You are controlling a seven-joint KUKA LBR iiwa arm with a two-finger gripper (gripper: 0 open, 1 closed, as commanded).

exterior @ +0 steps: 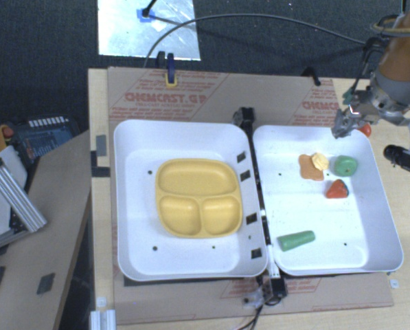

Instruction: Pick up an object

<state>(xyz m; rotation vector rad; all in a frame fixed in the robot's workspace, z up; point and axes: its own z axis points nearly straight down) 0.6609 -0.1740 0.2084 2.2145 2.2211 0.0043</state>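
Nearest the camera, at the front edge of the right bin [376, 253], lies a green cylinder-shaped piece [296, 239], on its side, close to the wall shared with the left bin [132, 184]. Further back in the same bin, toward its far right corner, four small things sit close together: an orange flat piece [309, 170] with a small yellow piece [320, 161] resting against its top edge, a green round piece [345, 165] just beside them, and a red wedge [337, 190] a little nearer the front. Any of these could serve as the object to pick; all lie on the bin floor, none lifted. The gripper [344, 124] hangs over the far right corner of this bin, apart from the pieces; whether its jaws are open or closed I cannot tell. The left bin carries a yellow three-compartment tray [198, 196] at its middle. Both bins rest on a cardboard sheet [191, 95] printed with red lettering, on a pale wooden bench [64, 184]. Beyond the bench's far edge is dark carpet [40, 47] with a shiny foil sheet [148, 19] and a grey cable [273, 20] on it
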